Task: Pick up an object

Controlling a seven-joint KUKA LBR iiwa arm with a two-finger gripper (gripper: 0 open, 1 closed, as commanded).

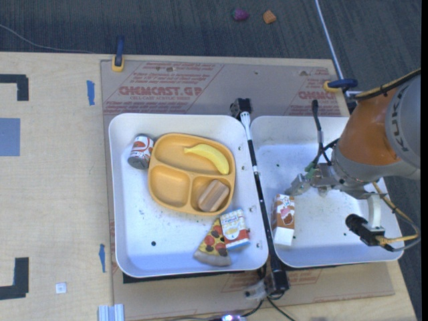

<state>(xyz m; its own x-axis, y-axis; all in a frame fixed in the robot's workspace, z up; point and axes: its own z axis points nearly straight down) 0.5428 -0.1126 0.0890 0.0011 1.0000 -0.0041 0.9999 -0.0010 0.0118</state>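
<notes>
Beside the left bin's tray [190, 172], right bin [321, 246] carton [285, 218], fingers [301, 181] near it, state unclear

Two bins side by side on the bench: left bin [124, 199], right bin [314, 246]. Left bin holds a divided tray [175, 154] toward its back; banana [208, 156] in the tray's rear compartment, bread roll [213, 195] in its front-right compartment. Can [140, 151] touches the tray's left edge. Small carton [235, 227] and pizza slice [214, 243] lie near the front-right corner, carton partly overlapping the slice. Right bin: box [284, 219] by its left wall, arm [371, 139] above it.
</notes>
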